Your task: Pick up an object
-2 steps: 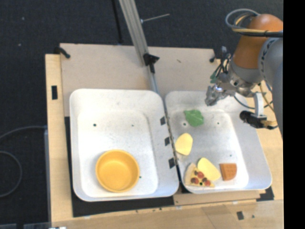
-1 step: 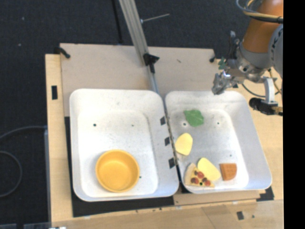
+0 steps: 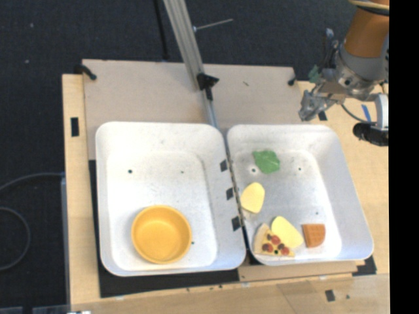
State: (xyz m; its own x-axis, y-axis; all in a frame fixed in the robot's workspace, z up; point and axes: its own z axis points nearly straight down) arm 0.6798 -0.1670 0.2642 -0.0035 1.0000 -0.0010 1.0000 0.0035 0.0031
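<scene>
Pizza slice [image 3: 275, 244] sits farthest from my pincer [image 3: 310, 110]; I can't tell its spread. Green piece [image 3: 266, 161] nearest, looks light, flat; I'd pinch its edges.

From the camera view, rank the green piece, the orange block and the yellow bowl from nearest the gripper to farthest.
1. Green piece, upper part of the right bin, nearest the gripper.
2. Orange block, right bin's lower corner.
3. Yellow bowl, left bin, farthest.
</scene>
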